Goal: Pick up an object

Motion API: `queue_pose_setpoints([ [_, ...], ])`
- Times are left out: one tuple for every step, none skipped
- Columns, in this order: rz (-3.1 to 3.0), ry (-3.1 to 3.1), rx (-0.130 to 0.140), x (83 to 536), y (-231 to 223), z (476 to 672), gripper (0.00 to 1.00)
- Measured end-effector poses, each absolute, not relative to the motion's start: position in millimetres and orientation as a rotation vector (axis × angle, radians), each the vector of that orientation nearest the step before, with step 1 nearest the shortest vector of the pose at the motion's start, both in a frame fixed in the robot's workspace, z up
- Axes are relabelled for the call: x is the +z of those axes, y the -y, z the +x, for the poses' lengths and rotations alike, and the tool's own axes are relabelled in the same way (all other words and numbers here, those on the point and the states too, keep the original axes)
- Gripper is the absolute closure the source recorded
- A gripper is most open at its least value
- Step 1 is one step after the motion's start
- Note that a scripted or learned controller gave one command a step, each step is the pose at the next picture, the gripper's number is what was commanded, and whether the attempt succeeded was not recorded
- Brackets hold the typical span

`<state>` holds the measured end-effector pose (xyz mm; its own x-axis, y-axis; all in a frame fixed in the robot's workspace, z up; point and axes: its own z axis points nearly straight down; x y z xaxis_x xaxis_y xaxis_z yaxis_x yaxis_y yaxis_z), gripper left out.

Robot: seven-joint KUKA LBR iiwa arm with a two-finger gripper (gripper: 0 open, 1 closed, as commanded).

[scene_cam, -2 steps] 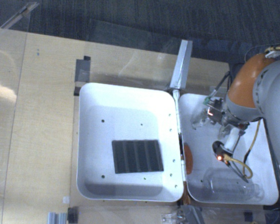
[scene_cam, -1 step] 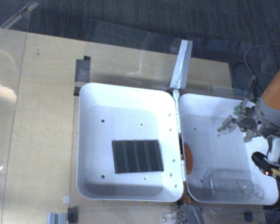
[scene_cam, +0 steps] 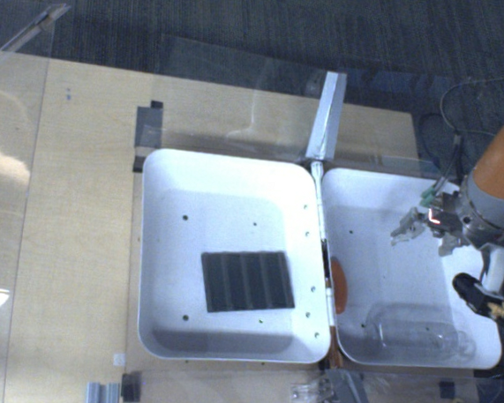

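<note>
My pincer (scene_cam: 423,223) hangs over the right bin's (scene_cam: 364,278) far right corner, fingers apart, gripping nothing. A clear plastic bottle (scene_cam: 421,335) lies along its near edge, an orange object (scene_cam: 340,286) against its left wall.

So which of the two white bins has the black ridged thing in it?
The left bin. A dark ridged mat lies flat on its floor. The right bin, under the gripper, instead holds a clear plastic bottle and an orange object by its left wall.
</note>
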<state>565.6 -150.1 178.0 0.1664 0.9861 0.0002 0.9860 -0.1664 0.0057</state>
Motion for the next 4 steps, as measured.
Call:
queue_pose_setpoints([
  [2.287,-2.149,0.006,93.8,110.5,532.9,0.00],
  [2.380,-2.035,0.010,88.3,170.6,601.9,0.00],
  [2.395,-2.022,0.007,244.1,184.8,573.8,0.00],
  [2.507,-1.891,0.002,142.9,168.1,495.1,0.00],
])
